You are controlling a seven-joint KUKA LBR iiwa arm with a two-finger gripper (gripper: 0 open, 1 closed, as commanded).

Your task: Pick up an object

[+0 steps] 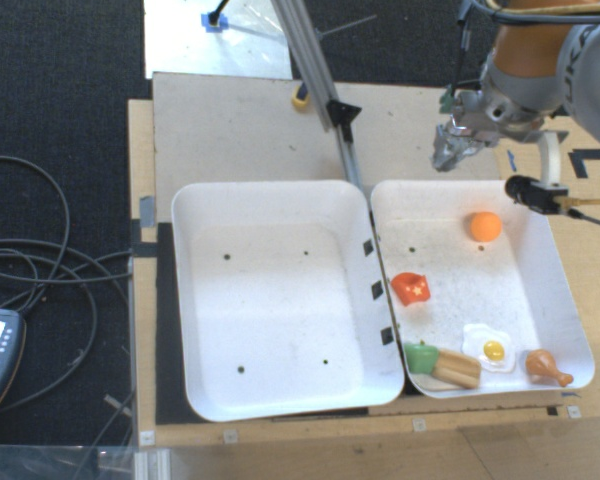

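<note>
**Arm poised above the right bin, nothing picked yet**

Nearest the camera, along the front of the right bin (pixel 565 298), lie a bread roll (pixel 457 369) with a green piece (pixel 419 354) touching it, a fried egg (pixel 488 347) and a drumstick (pixel 548 367). Further back sits a red pepper (pixel 410 287), then an orange ball (pixel 485 226). Beyond the bin's far rim hangs the gripper (pixel 450 154), carrying nothing; whether it is open or closed I cannot tell. This looks like the approach step. Next it must choose a target, likely the nearby ball, and descend over it.

Grey arm (pixel 590 58), orange band, metallic gripper (pixel 452 154), black cables.
</note>
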